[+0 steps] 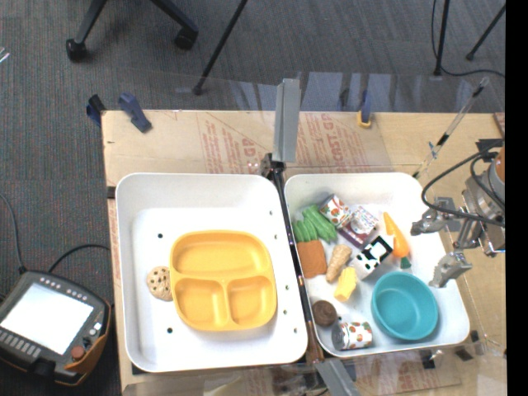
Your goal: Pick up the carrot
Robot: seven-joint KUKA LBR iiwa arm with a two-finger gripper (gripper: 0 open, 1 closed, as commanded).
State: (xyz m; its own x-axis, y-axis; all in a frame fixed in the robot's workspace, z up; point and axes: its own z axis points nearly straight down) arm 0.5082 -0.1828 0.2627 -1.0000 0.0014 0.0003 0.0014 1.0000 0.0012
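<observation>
The carrot (396,235) is orange with a small green end. It lies slanted in the right bin (445,324), near that bin's right side and just above the teal bowl (404,306). My gripper (429,251) hangs at the bin's right rim, a little to the right of the carrot and apart from it. Its two fingers (450,268) point left and stand open, with nothing between them.
The right bin also holds a black-and-white cube (375,254) touching the carrot, several cans, green beans (313,223), a bread slice (312,258) and other toy food. In the left bin (132,221) are a yellow divided tray (223,280) and a cookie (159,282).
</observation>
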